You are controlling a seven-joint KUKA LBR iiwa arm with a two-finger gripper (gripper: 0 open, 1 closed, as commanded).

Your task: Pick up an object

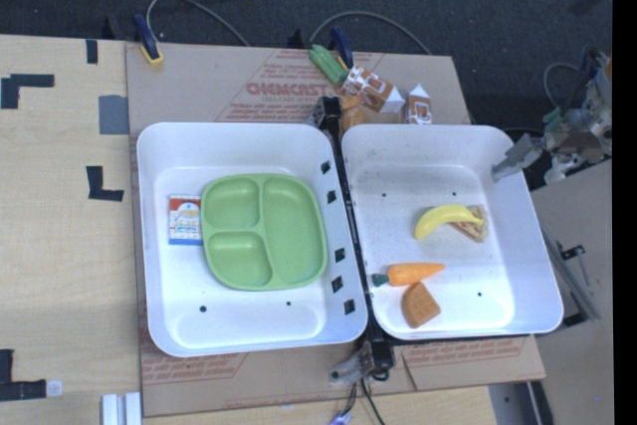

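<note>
Looking down on the bench, two white bins sit side by side on a sheet of brown cardboard [279, 95]. The left bin [159, 164] carries a green divided plate [265, 231], lying flat with its three compartments up, and a small printed card or packet [185, 219] tucked just beside the plate's left edge, touching or nearly so.

Over in the right bin [518, 314], the pickable things are gathered toward the middle and front: a yellow banana [441, 219], curved, with a brownish wedge that could be a slice of bread or cake [471, 226] right against its right end. Nearer the front, an orange carrot [412, 273] lies pointing right, its green tip close to the divider, and just below it sits an orange-brown chunk [420, 305], almost touching the carrot.

And the gripper [518, 157] is out at the far right corner of the right bin, hovering by the rim, well apart from the banana and the rest. Nothing is visible in its grasp; how wide it stands, I cannot tell from here.

Behind the bins, a green clamp [328, 64] and a couple of small cartons [373, 93] rest on the cardboard
</note>
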